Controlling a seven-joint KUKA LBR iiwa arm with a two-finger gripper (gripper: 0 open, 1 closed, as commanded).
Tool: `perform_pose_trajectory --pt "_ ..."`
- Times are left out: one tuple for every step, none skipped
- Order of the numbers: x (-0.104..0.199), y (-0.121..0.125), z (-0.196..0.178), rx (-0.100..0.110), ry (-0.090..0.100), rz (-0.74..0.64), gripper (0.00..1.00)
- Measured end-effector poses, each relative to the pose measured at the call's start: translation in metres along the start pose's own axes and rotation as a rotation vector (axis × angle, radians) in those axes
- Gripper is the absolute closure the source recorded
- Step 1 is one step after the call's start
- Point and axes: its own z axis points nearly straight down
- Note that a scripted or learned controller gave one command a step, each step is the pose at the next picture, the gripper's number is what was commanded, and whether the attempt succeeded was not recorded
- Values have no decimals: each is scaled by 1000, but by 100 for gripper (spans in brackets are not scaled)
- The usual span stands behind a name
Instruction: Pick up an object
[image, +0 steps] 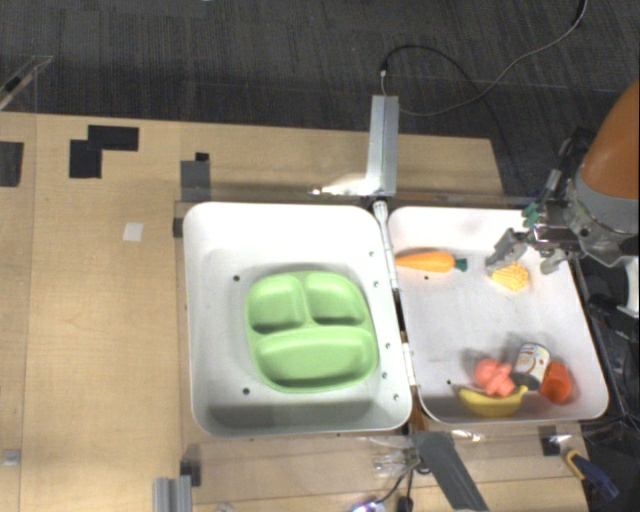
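Claw (527, 252) above yellow corn (511, 277), carrot (428, 262) beside

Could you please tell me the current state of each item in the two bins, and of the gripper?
Green tray: flat, left bin.
Carrot: lying flat, right bin.
Yellow piece: lying below the gripper.
Banana: lying flat, right bin's near edge.
Gripper: fingers open, holding nothing.

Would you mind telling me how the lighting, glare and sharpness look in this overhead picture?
In the camera view, light is even and soft; glare washes out the metal bracket behind the left bin. The green tray casts faint shadow. The gripper over the yellow object looks slightly soft, as does the small pile at the right bin's front.
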Motion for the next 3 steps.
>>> perform_pose_trajectory --pt "27 57 103 1 0 45 0" --pt "40 89 155 -4 1 155 0" --pt "-40 66 155 -4 -2 74 0"
